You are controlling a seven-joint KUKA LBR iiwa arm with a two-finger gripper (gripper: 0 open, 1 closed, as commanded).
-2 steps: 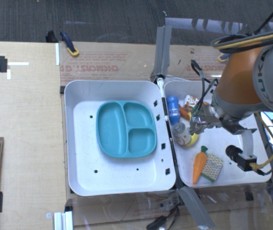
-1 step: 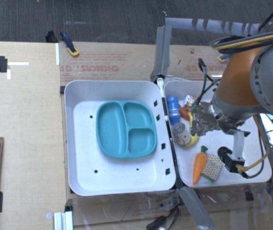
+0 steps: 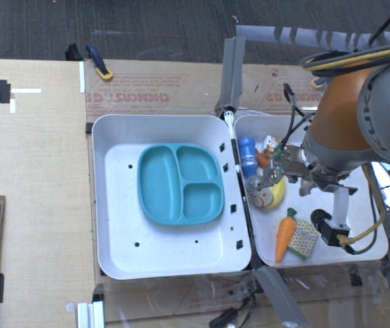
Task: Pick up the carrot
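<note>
The carrot (image 3: pixel 285 235), orange with a green top, lies in the front of the right bin (image 3: pixel 373 251), its tip pointing toward the front edge. My gripper (image 3: pixel 271 178) hangs over the left middle of that bin, above a yellow item (image 3: pixel 274 195), a short way behind the carrot. The grey arm with its orange band (image 3: pixel 339 118) hides the bin's right half.
The left bin (image 3: pixel 113 203) holds a teal divided plate (image 3: pixel 180 184). In the right bin are a blue bottle (image 3: pixel 247 154), a small orange-and-white item (image 3: pixel 269 147) and a patterned sponge-like piece (image 3: pixel 304 239) beside the carrot. A black cable end (image 3: pixel 325 225) hangs near the carrot.
</note>
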